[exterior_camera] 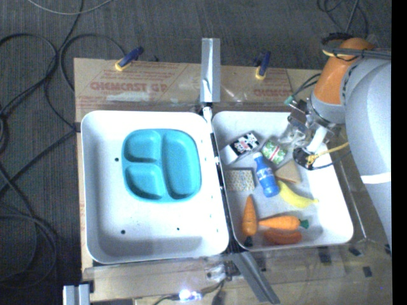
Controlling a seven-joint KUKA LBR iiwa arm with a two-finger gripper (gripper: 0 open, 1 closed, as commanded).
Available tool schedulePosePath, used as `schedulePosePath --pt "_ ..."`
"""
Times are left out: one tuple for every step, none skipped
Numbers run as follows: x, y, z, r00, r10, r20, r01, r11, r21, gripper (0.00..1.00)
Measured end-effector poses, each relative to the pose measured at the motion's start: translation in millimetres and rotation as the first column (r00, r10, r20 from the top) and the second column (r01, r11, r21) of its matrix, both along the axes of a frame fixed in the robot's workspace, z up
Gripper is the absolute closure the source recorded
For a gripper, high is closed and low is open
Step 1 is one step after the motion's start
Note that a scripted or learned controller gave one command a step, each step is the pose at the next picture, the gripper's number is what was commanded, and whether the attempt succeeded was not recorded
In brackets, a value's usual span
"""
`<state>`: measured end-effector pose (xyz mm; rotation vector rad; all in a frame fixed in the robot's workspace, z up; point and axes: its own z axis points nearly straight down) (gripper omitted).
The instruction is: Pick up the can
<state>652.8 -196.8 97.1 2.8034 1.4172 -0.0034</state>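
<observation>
One can (274,151), green and white, lies tilted in the right bin (340,224), between bottle (266,176) and my fingers (297,132). Whether they grip it, I cannot tell. Likely light, stiff, slippery; grasp across its round sides.

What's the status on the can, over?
Gripper low over the right bin, just right of the can. Can lies among clutter, not seen held. Blue bottle crowds it from below.

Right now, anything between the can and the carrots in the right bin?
Yes. In the camera view, the blue bottle and the banana lie between the can and the carrots. The gripper hovers just right of the can.
</observation>
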Motion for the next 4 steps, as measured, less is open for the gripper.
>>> schedulePosePath --pt "-0.5 0.0 -1.2 1.0 0.0 -0.002 0.0 1.0 0.0 0.0" --pt "-27.4 -3.2 -9.0 0.959 -0.284 0.006 0.284 0.959 0.01 0.0" --pt "2.4 19.0 -8.9 0.957 -0.288 -0.013 0.288 0.957 -0.013 0.0" --pt "-50.5 80.6 -8.9 0.943 -0.332 0.002 0.332 0.943 0.0 0.0"
